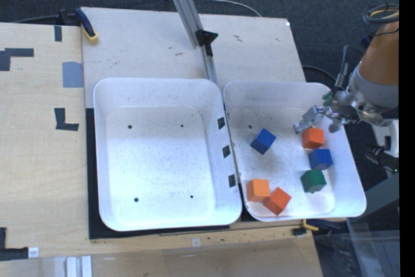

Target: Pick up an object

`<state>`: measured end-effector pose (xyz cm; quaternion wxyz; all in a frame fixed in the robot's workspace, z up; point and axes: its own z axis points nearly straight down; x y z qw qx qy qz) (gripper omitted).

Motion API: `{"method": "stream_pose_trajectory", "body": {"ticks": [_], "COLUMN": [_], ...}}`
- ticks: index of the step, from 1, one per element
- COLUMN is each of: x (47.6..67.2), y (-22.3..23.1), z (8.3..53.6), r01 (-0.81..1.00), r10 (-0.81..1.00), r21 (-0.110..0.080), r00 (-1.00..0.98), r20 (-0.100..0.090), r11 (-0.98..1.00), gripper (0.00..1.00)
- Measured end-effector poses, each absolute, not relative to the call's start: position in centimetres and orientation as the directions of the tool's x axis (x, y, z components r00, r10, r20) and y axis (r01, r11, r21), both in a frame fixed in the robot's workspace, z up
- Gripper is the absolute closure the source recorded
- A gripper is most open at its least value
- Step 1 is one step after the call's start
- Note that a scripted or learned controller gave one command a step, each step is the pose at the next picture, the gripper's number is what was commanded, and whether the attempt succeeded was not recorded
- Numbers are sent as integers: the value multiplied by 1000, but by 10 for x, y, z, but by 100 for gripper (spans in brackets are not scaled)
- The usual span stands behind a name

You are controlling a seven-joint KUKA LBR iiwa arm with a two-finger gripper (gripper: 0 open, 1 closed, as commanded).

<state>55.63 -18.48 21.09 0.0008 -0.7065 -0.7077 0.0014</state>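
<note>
Several small cubes lie in the right bin (285, 93). A blue cube (262, 140) sits near its middle. Along the right side, an orange cube (314, 137), a second blue cube (320, 158) and a green cube (314, 180) form a column. At the front lie another orange cube (259, 189) and a red-orange cube (278, 200), touching each other. My gripper (321, 122) hovers at the right side of this bin, just behind the first orange cube. It is open, fingers spread, with nothing between them.
The left bin (155, 91) stands beside the right one, their walls touching. A slanted metal rail (185, 0) runs from the top down to the bins' shared back corner. The arm's orange band (382, 58) hangs over the right bin's far right edge.
</note>
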Motion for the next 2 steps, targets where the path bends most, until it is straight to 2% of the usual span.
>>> {"method": "stream_pose_trajectory", "body": {"ticks": [1,2], "x": [592,613], "y": [-153,-85], "z": [130,90], "r01": [1000,1000], "r10": [1000,1000], "r21": [-8,-3], "r00": [-4,-8], "r20": [2,2], "r11": [4,8], "gripper": [0,0]}}
